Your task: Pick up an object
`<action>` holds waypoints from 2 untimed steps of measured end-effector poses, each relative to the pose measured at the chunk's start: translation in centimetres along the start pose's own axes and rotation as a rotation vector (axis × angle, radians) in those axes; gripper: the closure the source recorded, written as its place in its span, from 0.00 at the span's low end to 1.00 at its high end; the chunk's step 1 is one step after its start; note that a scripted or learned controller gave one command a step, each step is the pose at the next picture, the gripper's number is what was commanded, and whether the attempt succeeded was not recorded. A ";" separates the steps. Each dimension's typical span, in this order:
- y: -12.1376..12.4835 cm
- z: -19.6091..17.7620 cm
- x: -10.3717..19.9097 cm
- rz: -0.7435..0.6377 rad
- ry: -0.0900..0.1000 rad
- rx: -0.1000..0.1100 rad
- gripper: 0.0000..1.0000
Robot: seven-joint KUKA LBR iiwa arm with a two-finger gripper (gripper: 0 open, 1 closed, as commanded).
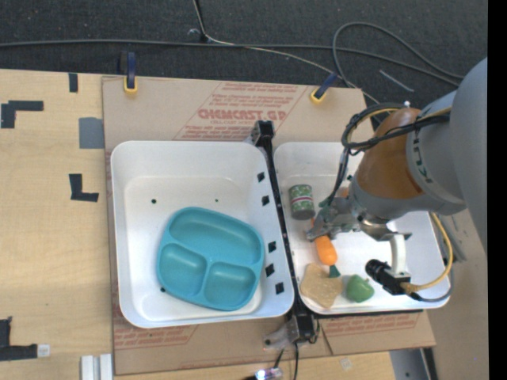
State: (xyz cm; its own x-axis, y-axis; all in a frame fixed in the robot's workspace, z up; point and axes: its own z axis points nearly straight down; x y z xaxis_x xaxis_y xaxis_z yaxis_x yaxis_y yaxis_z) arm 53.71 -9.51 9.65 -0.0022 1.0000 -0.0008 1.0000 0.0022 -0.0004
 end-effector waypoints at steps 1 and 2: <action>-0.7 -4.5 0.1 0.002 0.001 -0.001 1.00; -0.2 -8.9 -0.2 0.002 0.000 -0.003 1.00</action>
